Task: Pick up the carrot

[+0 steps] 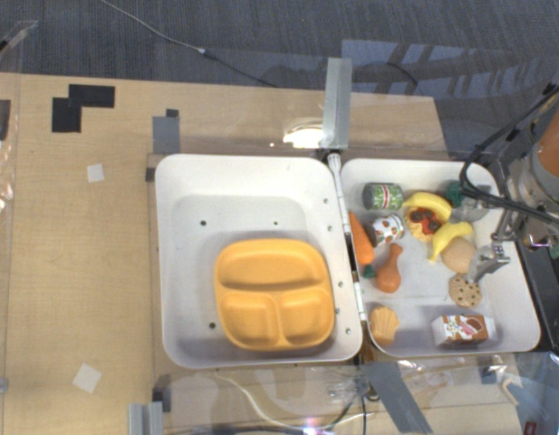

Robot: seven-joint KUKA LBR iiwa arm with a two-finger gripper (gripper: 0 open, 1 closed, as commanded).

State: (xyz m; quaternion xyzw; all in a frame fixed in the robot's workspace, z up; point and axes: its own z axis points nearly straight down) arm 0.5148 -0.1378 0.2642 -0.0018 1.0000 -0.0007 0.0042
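Observation:
The carrot (361, 243) is a slim orange piece lying along the left wall of the right bin (524, 338), with a drumstick (390, 270) just to its right. My gripper (492, 252) hangs over the right side of that same bin, near a cookie (463, 290) and a beige round item (457, 257). It is well to the right of the carrot and nothing shows in its grasp. The grey arm (544, 166) enters from the right edge.
The right bin also holds a green can (382, 196), a small white-and-red can (386, 229), two bananas (429, 206), a carton (463, 330) and a tan biscuit (383, 320). In the left bin (184, 198) sits a yellow divided tray (274, 292).

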